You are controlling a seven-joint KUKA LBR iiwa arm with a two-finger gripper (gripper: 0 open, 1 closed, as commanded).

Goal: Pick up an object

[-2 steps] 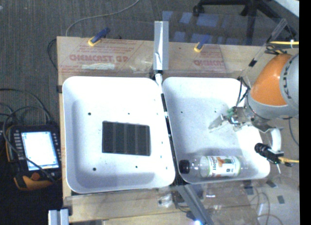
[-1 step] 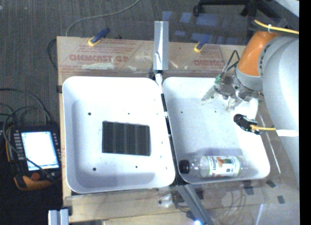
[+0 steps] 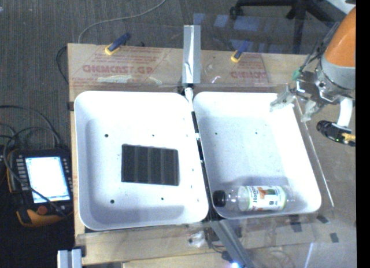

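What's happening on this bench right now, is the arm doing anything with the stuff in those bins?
Nothing is being handled yet. The grey and orange arm sits at the upper right, with its pincer above the far right corner of the right bin. A clear plastic bottle with a black cap lies on its side along that bin's near edge, well away from the pincer. The left bin holds a dark ribbed rectangular block, lying flat near its middle, untouched.

2 white bins (image 3: 139, 102), smooth matt plastic. Dark ribbed panel (image 3: 150, 165), matt. Bottle (image 3: 253, 198), clear glossy plastic, black cap, paper-like label. Bench top (image 3: 118, 67), brown wood or board, dull. Floor (image 3: 69, 6), grey rough carpet.
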